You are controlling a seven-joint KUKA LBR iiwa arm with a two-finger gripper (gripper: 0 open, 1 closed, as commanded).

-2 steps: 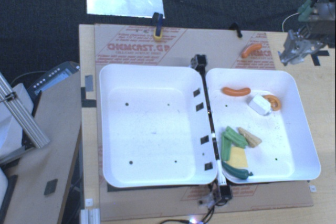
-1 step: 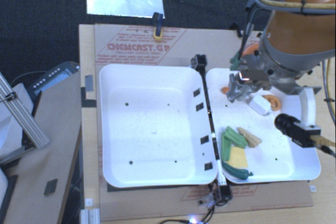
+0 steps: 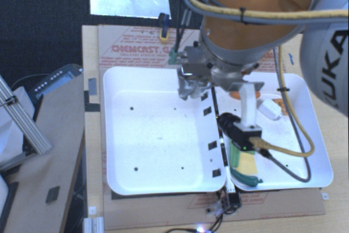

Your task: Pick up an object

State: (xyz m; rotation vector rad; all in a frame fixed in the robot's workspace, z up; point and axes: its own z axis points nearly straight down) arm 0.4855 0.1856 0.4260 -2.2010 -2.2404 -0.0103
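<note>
On the bench, the pincer [image 3: 192, 86] hangs over the bins' divider, grip state unclear.

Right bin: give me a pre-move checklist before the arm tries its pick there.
1. Objects available in the right bin: ok; a yellow piece, a green item, a white block and an orange item lie in it.
2. Gripper above a target: not ok; it sits over the divider between the bins, at the left bin side.
3. Object between its fingers: not ok; none seen.
4. Finger opening: cannot tell.
5. Targets unobstructed: not ok; the arm's cables cross the right bin.
</note>
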